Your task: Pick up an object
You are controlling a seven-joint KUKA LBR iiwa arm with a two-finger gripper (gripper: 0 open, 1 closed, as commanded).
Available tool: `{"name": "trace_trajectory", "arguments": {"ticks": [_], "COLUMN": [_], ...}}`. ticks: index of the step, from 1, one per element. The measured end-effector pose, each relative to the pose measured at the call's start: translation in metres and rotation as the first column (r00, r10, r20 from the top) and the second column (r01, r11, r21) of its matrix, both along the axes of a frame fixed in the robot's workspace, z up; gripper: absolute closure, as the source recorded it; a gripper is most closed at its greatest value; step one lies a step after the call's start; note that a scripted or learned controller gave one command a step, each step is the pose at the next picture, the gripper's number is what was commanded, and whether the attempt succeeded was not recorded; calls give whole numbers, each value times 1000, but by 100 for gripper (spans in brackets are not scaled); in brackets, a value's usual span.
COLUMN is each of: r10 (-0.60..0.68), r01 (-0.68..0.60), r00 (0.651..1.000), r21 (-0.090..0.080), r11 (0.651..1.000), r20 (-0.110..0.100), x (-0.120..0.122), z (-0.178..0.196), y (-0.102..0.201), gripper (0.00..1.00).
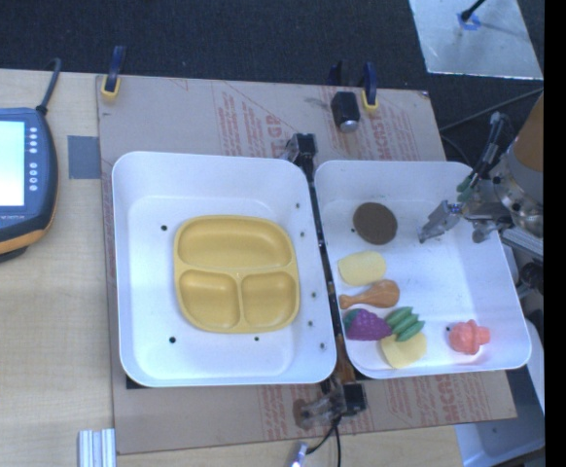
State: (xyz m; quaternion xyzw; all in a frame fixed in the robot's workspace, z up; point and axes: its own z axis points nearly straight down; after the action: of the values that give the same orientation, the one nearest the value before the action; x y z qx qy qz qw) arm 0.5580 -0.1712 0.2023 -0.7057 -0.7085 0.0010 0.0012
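The right bin (477,290) holds several toy foods. A brown round disc (373,222) lies near its back. In front of that are a pale yellow piece (361,266) and a tan drumstick (372,295). Purple grapes (366,324), a green vegetable (406,321) and a yellow piece (405,349) cluster at the front. A pink-orange item (469,337) lies alone at the front right. My gripper (441,222) hangs over the right bin's back right, just right of the brown disc, with nothing seen in it.
The left bin (142,261) holds a yellow divided plate (236,270). A teach pendant (1,183) rests on the bench at far left. Clamps (369,86) and a black fitting (345,110) sit along the board's back edge.
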Motion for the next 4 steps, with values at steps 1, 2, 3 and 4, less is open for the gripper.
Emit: {"name": "trace_trajectory", "arguments": {"ticks": [1,2,3,4], "r10": [2,-1,-2,0], "r01": [-2,1,2,0], "r00": [1000,1000,1000,1000], "r21": [0,1,-1,1], "r11": [1000,1000,1000,1000], "r20": [-2,2,3,-1], "x": [-2,99,99,94], "z": [-111,-99,-109,-111], "y": [45,63,36,53], "gripper": [0,0,0,0]}}
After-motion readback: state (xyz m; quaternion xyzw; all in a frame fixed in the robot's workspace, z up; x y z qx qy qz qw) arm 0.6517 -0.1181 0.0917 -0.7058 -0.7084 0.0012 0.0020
